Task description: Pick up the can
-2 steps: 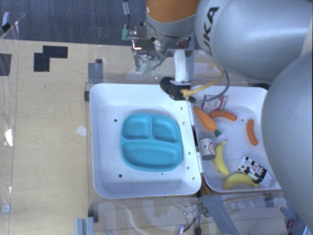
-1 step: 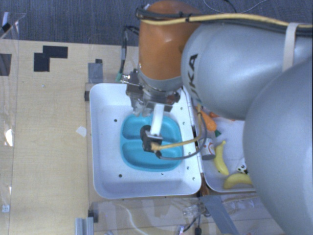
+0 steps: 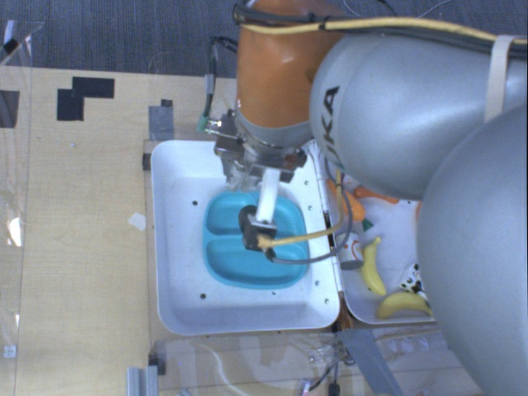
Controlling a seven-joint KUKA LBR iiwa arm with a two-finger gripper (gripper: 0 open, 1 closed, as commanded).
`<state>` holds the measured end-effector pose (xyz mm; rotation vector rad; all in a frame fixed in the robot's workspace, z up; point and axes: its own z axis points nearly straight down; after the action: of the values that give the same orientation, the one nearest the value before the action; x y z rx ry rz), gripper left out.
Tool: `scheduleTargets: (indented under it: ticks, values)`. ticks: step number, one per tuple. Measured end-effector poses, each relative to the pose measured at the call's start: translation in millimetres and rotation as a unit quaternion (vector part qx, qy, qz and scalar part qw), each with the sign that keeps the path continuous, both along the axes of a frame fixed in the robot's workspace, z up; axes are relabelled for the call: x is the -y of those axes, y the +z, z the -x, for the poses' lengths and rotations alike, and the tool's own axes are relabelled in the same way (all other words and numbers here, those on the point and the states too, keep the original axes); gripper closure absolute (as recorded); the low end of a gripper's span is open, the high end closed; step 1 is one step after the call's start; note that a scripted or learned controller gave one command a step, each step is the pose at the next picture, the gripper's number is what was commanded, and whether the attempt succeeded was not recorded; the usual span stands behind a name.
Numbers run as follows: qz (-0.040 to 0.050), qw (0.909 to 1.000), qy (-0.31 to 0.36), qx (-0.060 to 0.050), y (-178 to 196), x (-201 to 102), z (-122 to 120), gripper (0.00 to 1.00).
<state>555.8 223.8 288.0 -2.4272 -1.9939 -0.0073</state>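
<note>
hovering low over the left bin (image 3: 177, 246), the gripper (image 3: 250, 170) sits above the back edge of a blue dish (image 3: 227, 258), just under the orange wrist band. whether it is released or clenched i cannot tell, since the wrist covers it from above. where the can lies i cannot tell either; the arm hides much of both bins, and the can may be under the wrist. the right bin (image 3: 394, 221) holds two bananas (image 3: 373, 266) and something orange (image 3: 375, 196), partly hidden. i judge the step in hand to be the reach or descent toward a grasp, with the pick not yet done. the next move calls for the gripper to settle squarely about the can, clear of the dish rim, close firmly, then lift straight up so the can does not slip.
</note>
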Motion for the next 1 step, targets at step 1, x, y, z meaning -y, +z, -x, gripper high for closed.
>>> scheduleTargets:
  ticks: [1]
  values:
    - [0.0001, 0.9800, -0.199, 0.000, 18.4, -11.0, -42.0, 1.00]
